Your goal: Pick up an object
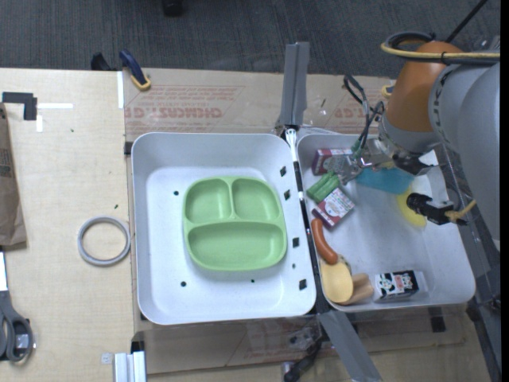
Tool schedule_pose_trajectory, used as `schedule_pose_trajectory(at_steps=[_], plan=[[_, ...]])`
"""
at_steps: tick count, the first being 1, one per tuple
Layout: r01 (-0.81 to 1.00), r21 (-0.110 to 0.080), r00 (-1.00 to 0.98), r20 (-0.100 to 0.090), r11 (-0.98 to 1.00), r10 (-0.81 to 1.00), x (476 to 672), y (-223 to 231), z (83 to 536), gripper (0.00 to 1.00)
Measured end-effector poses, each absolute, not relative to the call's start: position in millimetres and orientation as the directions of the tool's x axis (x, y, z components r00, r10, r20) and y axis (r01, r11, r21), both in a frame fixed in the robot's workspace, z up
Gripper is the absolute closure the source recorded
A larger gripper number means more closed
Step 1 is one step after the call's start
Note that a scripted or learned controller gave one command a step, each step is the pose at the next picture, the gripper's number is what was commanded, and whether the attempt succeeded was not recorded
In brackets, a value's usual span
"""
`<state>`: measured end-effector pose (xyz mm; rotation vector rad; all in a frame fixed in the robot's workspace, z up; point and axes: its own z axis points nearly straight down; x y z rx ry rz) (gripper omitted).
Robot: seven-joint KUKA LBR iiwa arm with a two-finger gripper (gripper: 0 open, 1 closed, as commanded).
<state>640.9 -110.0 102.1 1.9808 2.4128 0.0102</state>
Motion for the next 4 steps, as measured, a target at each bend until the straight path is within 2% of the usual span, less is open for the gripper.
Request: schedule_pose_trajectory(at_steps=[1,2,3,4], plan=[[0.983,-0.004,0.184,-0.003,-0.184,0.983,658.6,-148,167,1.0],[0.993,-0.006,0.12,-0.002,-0.12,0.993,624.6,-138,216,1.0],[0.994,-0.007,0.105,-0.001,-0.105,0.995,567.1,-162,225,1.0],[0.995,-0.005,0.096,-0.001,-0.096,0.995,558.9,-145,256,1.0]])
